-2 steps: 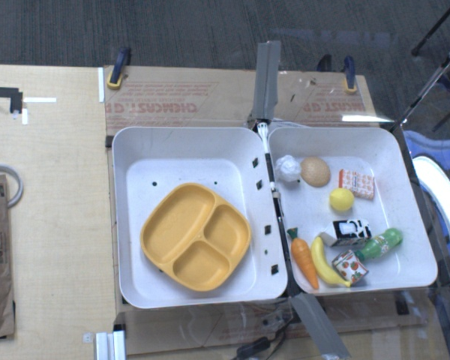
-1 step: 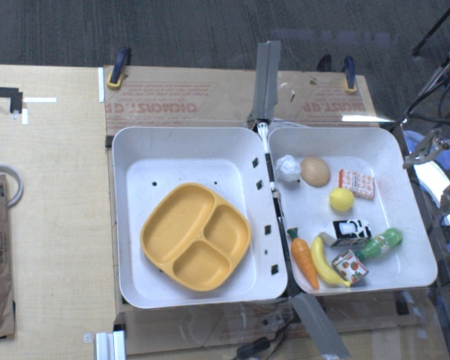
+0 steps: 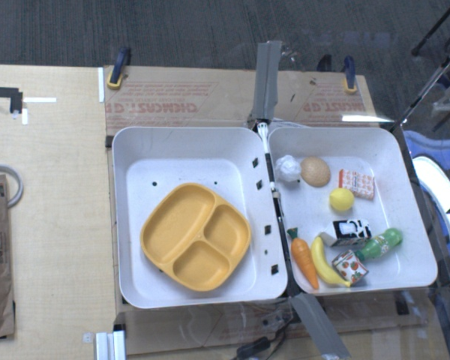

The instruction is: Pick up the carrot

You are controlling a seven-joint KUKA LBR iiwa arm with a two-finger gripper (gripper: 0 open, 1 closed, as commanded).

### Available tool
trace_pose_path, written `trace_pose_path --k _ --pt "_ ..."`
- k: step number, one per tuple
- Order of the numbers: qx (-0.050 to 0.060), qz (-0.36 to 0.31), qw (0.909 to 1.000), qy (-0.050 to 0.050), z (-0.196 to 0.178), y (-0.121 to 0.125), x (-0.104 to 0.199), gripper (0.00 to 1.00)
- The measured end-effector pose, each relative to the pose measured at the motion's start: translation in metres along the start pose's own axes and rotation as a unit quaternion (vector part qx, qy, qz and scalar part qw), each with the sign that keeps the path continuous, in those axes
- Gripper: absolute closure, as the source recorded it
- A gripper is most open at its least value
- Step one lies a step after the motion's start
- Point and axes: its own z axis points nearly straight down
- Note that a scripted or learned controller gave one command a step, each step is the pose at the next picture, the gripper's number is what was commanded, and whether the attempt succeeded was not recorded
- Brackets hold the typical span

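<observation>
The orange carrot (image 3: 304, 262) with a green top lies in the right bin (image 3: 405, 171), at its front left corner, close to the bin's left wall. Its tip points toward the front edge. A yellow banana (image 3: 326, 265) lies right beside it on its right side, nearly touching.
The right bin also holds a white crumpled item (image 3: 288, 169), a tan potato-like ball (image 3: 315, 171), a lemon (image 3: 341, 199), a red-white packet (image 3: 357, 183), a black-white box (image 3: 350, 232), a green bottle (image 3: 380, 244) and a small carton (image 3: 350, 266). A yellow divided plate (image 3: 196, 235) lies in the left bin (image 3: 135, 163).
</observation>
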Motion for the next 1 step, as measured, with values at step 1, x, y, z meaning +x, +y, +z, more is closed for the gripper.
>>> trace_pose_path --k 1 --pt "0.000 0.019 0.9998 0.000 -0.0100 0.0057 -0.0014 0.00"
